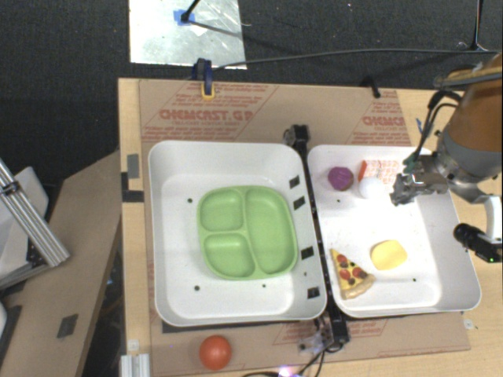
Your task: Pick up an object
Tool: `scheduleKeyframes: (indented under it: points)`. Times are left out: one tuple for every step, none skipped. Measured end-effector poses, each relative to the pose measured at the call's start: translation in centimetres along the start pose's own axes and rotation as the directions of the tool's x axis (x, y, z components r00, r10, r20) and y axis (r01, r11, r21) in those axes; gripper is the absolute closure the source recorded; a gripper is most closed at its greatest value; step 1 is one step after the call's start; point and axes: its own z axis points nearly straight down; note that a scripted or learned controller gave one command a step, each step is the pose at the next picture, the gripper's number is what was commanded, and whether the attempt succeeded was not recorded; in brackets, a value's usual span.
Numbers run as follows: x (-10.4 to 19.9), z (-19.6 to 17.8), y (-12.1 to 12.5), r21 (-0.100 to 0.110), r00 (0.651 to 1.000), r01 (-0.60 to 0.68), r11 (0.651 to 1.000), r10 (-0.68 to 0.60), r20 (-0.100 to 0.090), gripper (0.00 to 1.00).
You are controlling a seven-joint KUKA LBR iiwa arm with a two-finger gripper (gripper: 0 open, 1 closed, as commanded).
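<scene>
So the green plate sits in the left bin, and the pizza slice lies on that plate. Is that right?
Not quite. The green plate does sit in the left bin, but the pizza slice lies in the right bin, near its front left corner, beside the yellow piece. The camera view shows this.

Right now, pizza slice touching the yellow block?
Apart. The camera view shows bare white bin floor between the pizza slice and the yellow block.

arm: grey, orange band above wrist
cables: black, looping beside wrist
gripper: dark grey metal
</scene>
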Motion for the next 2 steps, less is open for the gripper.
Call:
scheduleKeyframes:
  points:
    - [0.0,-0.2,0.1,0.005,1.000,0.000,1.000,0.000,-0.001,1.00]
    - [4.5,0.5,-0.5,0.006,1.000,0.003,1.000,-0.003,-0.003,1.00]
